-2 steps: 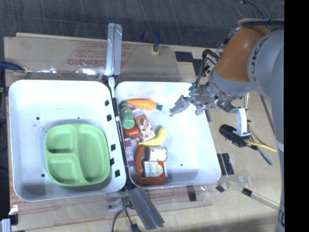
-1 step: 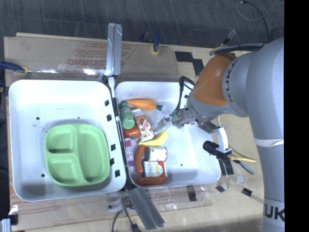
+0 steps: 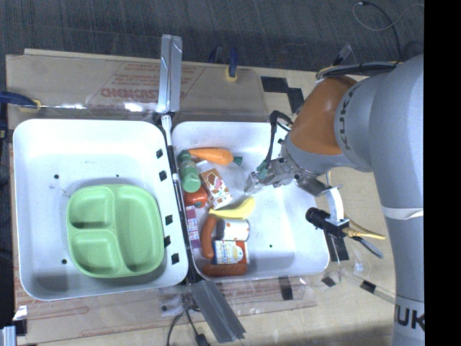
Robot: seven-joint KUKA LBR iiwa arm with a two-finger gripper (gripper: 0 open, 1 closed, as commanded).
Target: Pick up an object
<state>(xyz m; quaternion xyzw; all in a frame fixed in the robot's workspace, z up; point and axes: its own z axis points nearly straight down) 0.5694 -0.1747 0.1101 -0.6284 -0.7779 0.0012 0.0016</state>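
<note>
- Gripper (image 3: 258,181) low inside the right bin (image 3: 302,254), reaching in from the right under the orange-banded wrist.
- Too small and blurred to tell whether open or closed; nothing visibly held.
- Nearest candidate: banana (image 3: 235,209), just below and slightly left of the gripper, apart from it by the look of things; long axis slanting from upper right down to lower left.
- Carton (image 3: 215,186) directly left of the gripper, near, tilted.
- Carrot (image 3: 211,155) up and to the left, long axis roughly crosswise, lying near the bin's far wall.
- Green bottle (image 3: 189,173) further left, against the divider.
- Can (image 3: 230,241) and a red piece under it well below and left, in the near corner.
- Green tray (image 3: 115,231) far left in the left bin (image 3: 43,143), well apart, likely irrelevant to the grasp.
- Judged step: descent toward a pick; short shift down-left needed for the banana, jaws best set across its slant.
- Risk: crowding by the carton, likely to nudge or block one side.
</note>
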